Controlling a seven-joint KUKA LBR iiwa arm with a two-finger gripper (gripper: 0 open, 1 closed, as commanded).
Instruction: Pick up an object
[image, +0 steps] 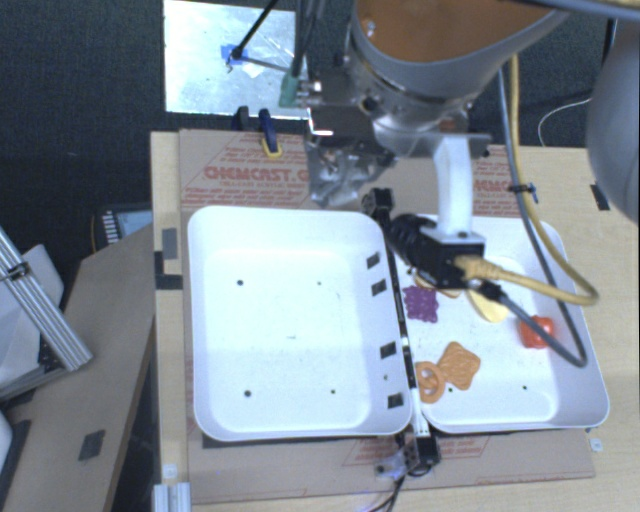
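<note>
Brown cardboard sheeting (240, 175) with red lettering covers the pale desk (570, 180) and carries two shallow white plastic bins side by side: the left bin (290, 330) and the right bin (520, 400).

**Arm position.** The grey arm (430, 50) hangs over the far edge of the bins, near the point where the two bins meet. Its jaws sit above the cardboard just behind the left bin's far right corner. They are blurred and seen from above, so their opening cannot be determined. No item is visible between them.

**Candidate items.** All lie in the right bin, well apart from the jaws.
- A small purple grape-cluster toy (420, 303) lies just beside the dividing wall.
- An orange pretzel-shaped piece (432, 380) touches a flat orange biscuit-shaped piece (460, 362) near the front left of the bin.
- A pale yellow rounded piece (490, 302) lies mid-bin, partly covered by the arm's cabling.
- A small red piece (535, 330) lies to its right.

**Handling assessment.** All items appear to be light, rigid moulded toys. None is judged to be fragile.
- The grape cluster is lumpy, which should resist slipping. Grip it across its narrow width.
- The flat orange pieces lie low against the bin floor and may slide aside. Grip them across opposite edges.
- The red piece stands clear of its neighbours, so it is the least obstructed target.
</note>
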